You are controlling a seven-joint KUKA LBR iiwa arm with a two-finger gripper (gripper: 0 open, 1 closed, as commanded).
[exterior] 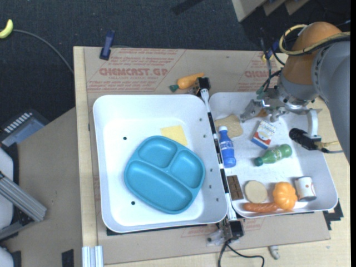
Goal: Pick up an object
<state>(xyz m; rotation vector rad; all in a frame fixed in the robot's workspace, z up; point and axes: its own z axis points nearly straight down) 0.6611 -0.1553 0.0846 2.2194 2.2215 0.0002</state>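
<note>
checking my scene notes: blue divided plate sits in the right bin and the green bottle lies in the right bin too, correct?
Not quite. The camera view shows the blue divided plate in the left bin, beside a yellow slice. The green bottle does lie in the right bin.

A flat brown cardboard-covered bench (139, 71), printed with red lettering, carries two shallow white plastic bins side by side: the larger left bin (105, 149) and the right bin (320, 166), their rims touching. A small orange-and-black tool (192, 82) lies just behind the left bin's far rim.
</note>
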